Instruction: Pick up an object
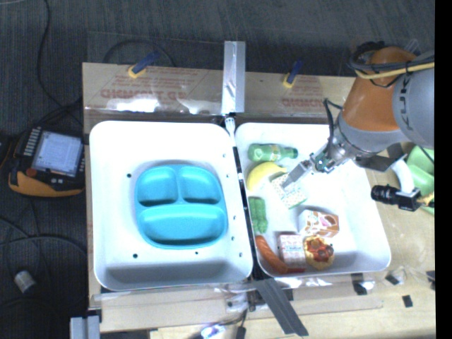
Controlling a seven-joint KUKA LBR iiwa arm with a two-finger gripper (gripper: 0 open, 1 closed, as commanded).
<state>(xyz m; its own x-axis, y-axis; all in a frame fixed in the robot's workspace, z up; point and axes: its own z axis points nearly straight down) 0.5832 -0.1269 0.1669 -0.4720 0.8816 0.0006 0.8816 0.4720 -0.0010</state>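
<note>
Clearly a robotics lab: plywood worktop (pixel 176 94) on dark carpet (pixel 42 41), clamps (pixel 143 64) at its far edge, two white bins (pixel 106 147) side by side, loose cables (pixel 28 9) across the floor, a handheld control pendant (pixel 48 159) left of the worktop.

The arm (pixel 395 111) is cut off by the right edge. The gripper (pixel 288 182) hides part of a yellow fruit (pixel 263 173); its finger gap is too small to read.
</note>
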